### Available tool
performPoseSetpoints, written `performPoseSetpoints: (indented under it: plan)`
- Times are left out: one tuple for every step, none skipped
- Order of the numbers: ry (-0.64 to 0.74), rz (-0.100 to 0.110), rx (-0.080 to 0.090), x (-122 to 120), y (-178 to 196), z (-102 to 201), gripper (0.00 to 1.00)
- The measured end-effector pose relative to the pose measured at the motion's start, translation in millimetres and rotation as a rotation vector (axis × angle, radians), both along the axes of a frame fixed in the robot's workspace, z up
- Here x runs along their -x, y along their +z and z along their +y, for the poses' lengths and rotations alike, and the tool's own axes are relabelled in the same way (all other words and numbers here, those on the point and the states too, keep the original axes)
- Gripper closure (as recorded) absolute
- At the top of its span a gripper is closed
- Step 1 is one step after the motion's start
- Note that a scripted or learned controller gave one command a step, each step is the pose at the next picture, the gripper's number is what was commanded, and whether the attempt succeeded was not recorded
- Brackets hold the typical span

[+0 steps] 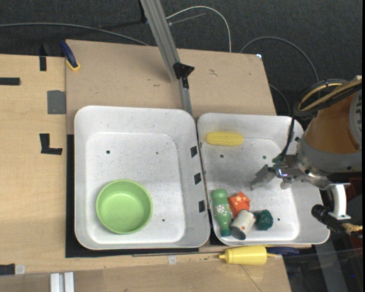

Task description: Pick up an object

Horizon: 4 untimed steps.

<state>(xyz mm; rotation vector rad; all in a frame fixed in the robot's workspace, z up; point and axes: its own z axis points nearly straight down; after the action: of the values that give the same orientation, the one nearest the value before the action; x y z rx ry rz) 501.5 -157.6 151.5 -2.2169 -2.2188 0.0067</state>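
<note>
The right bin (280, 124) holds a yellow corn-like piece (224, 139) near its far wall. Clustered at its near edge are a green bottle (220, 209), an orange-red object (239, 201), a white cylinder (243, 222) and a dark green object (264, 219). My gripper (271, 181) hangs over the middle right of this bin, above and to the right of the cluster. It is open, with its two grey fingers spread and nothing between them. It touches none of the objects.
The left bin (134, 115) holds a light green bowl (124, 206) in its near left part. A yellow bottle (246, 255) lies on the bench just outside the right bin's near rim. A grey pole (164, 32) slants in from the top. Cables run behind the bench.
</note>
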Motion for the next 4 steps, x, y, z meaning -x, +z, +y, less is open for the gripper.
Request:
performPoseSetpoints:
  plan:
    - [-0.002,-0.010,0.003,1.0,-39.6,-1.8,0.00]
    - [0.001,-0.003,-0.001,2.7,-31.6,0.4,1.00]
    - [0.000,-0.010,0.002,-1.5,21.1,-9.5,1.00]
    - [-0.001,-0.010,0.002,5.4,70.8,-16.4,1.00]
